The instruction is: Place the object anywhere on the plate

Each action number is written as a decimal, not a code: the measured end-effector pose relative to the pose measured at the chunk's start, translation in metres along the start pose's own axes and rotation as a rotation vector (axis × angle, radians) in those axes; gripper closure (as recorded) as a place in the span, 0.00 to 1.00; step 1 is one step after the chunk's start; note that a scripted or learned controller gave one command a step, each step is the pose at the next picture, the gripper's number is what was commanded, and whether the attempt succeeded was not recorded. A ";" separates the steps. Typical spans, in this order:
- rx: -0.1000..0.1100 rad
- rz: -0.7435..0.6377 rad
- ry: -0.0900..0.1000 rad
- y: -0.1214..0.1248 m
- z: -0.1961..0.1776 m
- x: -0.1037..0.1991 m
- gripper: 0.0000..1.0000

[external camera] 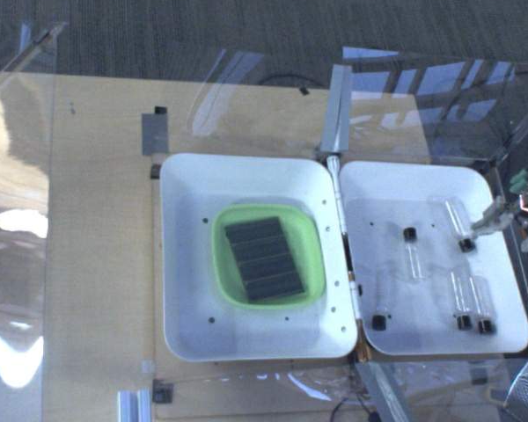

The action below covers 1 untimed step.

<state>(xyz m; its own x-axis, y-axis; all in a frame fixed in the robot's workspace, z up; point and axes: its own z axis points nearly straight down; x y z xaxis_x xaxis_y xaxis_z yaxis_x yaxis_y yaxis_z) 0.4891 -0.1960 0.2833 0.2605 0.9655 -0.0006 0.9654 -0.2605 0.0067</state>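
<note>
Entry, single overhead view, read from the bottom of the frame upward.

Lower right: the right shallow white plastic bin (422,187) held several clear slim tubes with black caps. Three caps sat along its lower part: one at lower left (378,322) and a pair side by side at lower right (474,323). Two more tubes lay higher up, one near the bin's middle (413,255) and one toward its upper right (458,222).

Centre: the left shallow white plastic bin (178,262) touched the right bin along their shared edge. In it sat the lime-green square plate with rounded corners (222,266). The dark grey ribbed rectangular slab (264,258) lay flat on that plate, slightly skewed to the plate's sides and wholly inside its rim.

Right edge, mid-height: my gripper (502,218) was over the right bin's upper right corner, near the highest tube and well apart from the plate and slab. Too little of it showed; I could not tell whether it was released or clenched, and I saw nothing in it.

Upper centre: a grey metal bar (337,108) ran up from the seam between the bins. Upper left: a small grey block (155,134) lay on the pale wooden bench (97,236).
</note>
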 end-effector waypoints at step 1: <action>0.001 0.031 0.001 0.000 0.008 -0.002 0.00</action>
<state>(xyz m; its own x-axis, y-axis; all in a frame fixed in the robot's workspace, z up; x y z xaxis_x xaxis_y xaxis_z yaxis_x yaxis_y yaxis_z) 0.4889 -0.1981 0.2749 0.2900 0.9570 0.0004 0.9570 -0.2900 0.0058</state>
